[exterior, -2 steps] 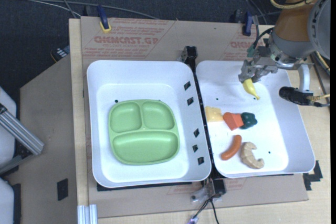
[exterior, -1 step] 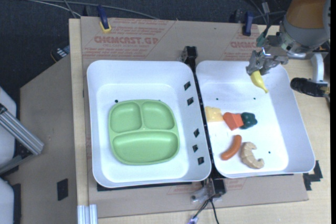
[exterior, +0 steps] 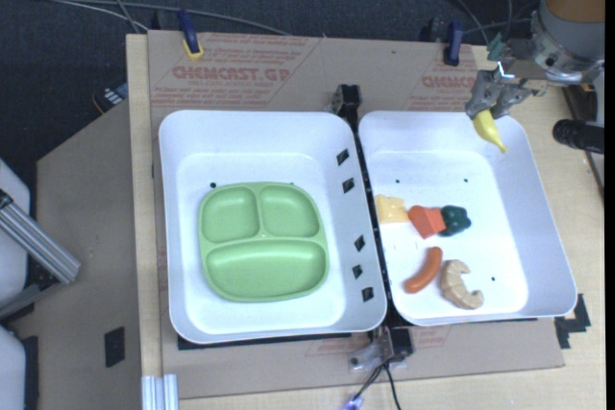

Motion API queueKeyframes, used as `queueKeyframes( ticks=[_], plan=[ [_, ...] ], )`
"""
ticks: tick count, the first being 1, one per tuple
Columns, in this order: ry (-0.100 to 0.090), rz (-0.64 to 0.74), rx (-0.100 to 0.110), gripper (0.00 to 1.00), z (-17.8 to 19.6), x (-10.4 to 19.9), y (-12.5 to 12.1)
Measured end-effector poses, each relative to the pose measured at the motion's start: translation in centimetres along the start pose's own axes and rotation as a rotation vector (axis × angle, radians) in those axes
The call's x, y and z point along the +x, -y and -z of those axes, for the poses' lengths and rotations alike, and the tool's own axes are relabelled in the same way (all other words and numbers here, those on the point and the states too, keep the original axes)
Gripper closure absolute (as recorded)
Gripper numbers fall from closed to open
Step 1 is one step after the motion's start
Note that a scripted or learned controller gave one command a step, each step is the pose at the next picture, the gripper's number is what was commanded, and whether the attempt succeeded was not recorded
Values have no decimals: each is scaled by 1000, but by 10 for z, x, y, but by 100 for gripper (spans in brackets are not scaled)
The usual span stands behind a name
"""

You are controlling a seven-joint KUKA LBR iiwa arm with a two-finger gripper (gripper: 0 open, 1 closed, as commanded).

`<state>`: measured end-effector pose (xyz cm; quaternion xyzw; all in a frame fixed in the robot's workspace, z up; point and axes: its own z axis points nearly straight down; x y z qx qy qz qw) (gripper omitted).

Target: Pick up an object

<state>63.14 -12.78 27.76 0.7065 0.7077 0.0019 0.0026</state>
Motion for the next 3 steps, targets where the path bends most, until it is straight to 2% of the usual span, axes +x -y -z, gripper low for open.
queueKeyframes(
  ticks=[1, 2, 3],
  plan=[
    [-4, 5, 10, 100, -17, 59, 5],
    [-3, 4, 9, 100, -18, 106, 3],
    [-3, 4, 11, 100, -36, 163, 7]
  ],
)
